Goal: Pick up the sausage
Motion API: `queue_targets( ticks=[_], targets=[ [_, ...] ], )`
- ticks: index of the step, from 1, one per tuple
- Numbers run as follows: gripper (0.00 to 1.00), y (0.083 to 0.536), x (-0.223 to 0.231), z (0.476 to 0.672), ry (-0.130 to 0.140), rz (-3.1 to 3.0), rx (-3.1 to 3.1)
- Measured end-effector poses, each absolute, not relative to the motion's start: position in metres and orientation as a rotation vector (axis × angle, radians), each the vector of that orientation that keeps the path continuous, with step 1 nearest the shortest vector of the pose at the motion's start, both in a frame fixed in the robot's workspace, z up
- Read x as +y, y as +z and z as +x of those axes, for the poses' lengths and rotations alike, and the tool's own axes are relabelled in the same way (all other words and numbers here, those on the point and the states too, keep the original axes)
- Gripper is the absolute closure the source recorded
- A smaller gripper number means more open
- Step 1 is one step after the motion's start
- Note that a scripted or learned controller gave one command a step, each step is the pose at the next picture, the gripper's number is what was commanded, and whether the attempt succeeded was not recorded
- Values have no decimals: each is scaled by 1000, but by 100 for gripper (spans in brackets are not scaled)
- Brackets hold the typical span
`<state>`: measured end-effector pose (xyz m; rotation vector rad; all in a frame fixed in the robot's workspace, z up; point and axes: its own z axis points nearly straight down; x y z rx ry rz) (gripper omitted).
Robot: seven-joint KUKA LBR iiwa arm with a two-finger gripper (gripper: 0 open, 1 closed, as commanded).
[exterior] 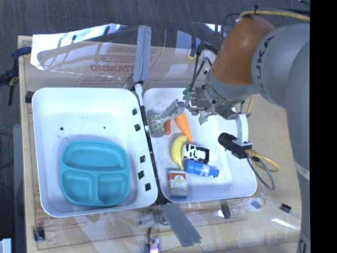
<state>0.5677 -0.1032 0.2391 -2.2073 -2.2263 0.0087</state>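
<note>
A short reddish-orange piece point(167, 126), likely the sausage, lies in the right bin point(239, 178) near its left wall. It sits between a small greenish can point(156, 124) and an orange carrot point(182, 124). My gripper point(174, 110) hangs just above and behind these three, reaching in from the right below the orange band of the arm point(239, 49). Nothing is visibly held in it.
In the right bin, nearer the front, lie a banana point(178, 151), a black-and-white object point(196, 153), a blue bottle point(202, 169) and a small carton point(178, 182). The left bin point(47, 109) holds a teal divided tray point(96, 173). A black cable connector point(231, 144) hangs at the right.
</note>
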Motion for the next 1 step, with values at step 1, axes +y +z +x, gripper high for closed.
queue_targets(
  ticks=[1],
  targets=[
    [0, 145, -104, 584, -4, -2213, -2238]
  ],
)
